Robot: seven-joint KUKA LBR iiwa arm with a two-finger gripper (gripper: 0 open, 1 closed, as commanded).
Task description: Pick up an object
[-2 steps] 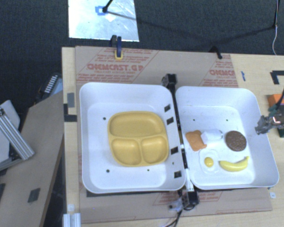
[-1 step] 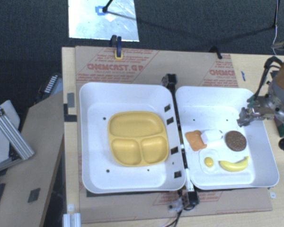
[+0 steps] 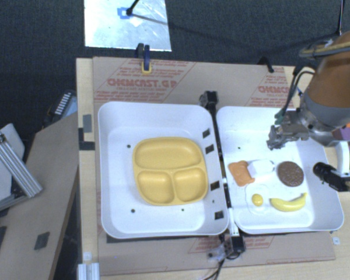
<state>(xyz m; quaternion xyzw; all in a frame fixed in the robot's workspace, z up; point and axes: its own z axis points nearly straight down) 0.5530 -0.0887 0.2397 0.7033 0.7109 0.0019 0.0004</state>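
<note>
In the right bin (image 3: 321,214) lie a banana (image 3: 289,202) at five o'clock, a yellow ball (image 3: 256,200) beside it, a brown round cookie (image 3: 290,173) above, and an orange slab (image 3: 241,172) touching a white piece (image 3: 260,168) — all apart from the gripper (image 3: 278,137), which hangs at the bin's twelve o'clock. Whether its jaws are spread I cannot tell. The left bin (image 3: 114,156) holds a yellow divided tray (image 3: 168,170).

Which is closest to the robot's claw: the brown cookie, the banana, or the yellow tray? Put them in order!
From the gripper:
1. Brown cookie, just below it, right bin.
2. Banana, lower still, near the front edge.
3. Yellow tray, over in the left bin.
</note>
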